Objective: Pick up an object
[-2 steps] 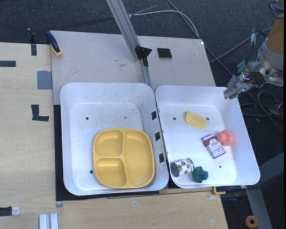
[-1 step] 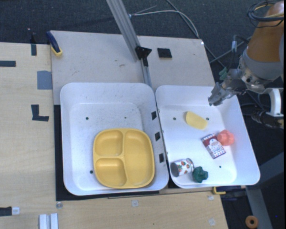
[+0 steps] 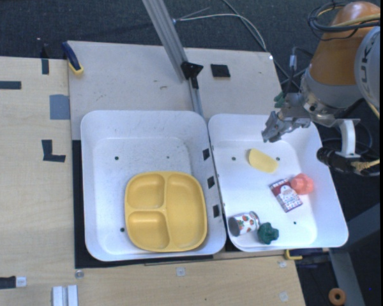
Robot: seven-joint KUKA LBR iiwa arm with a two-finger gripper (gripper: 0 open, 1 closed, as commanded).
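Note:
In the right bin (image 3: 325,231) lie a pale yellow lump (image 3: 262,160), a red and white packet (image 3: 286,194), a small orange-red object (image 3: 302,183), a small can with a red and white label (image 3: 243,224) and a dark green object (image 3: 267,233). My gripper (image 3: 272,133) hangs over the bin's back part, just above and behind the yellow lump. Nothing shows between its fingers, and whether they are open or shut is unclear from this angle.
The left bin (image 3: 96,171) holds a yellow divided plate (image 3: 165,210). A slanted metal pole (image 3: 169,30) rises behind the bins. Cables run across the dark floor at the back. A blue and yellow clamp (image 3: 72,58) sits on the bench's back left corner.

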